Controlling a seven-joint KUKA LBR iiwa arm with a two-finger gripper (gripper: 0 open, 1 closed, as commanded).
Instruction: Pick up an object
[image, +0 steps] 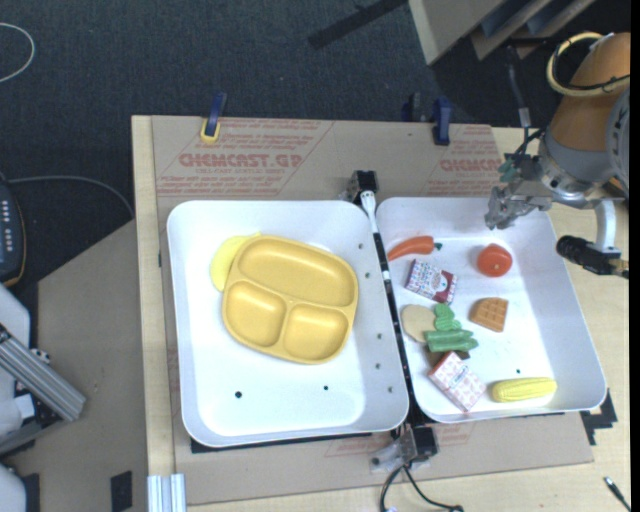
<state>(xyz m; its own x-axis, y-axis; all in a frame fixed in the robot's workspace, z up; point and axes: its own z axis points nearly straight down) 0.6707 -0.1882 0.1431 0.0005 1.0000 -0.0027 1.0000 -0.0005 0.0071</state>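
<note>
**Q:** From the camera above the bench, where was your claw?

**A:** My gripper (503, 215) hung over the far edge of the right bin (575, 330), close to its back wall. Whether it was open or closed, I could not tell; it was too small and blurred. Nothing showed in its grasp.

**Q:** And the things to be picked?

**A:** All in the right bin. A red tomato (494, 261) sat nearest me, just below the claw and apart from it. An orange carrot (412, 246) lay near the bin's left wall. Under it was a small red-and-white carton (431, 281), its print too fine to read. A brown waffle (489, 314) lay at mid-bin, a green toy (447, 333) beside it, partly over a pale cookie (414, 321). A second patterned carton (457, 381) and a yellow corn cob (522, 390) lay at the near edge.

**Q:** The left bin?

**A:** The left bin (195, 330) held a yellow divided tray (290, 298).

**Q:** Any writing?

**A:** The board (300, 150) under the bins carried red lettering that seemed to read "CHEMCAST"; the rest was unclear.
</note>
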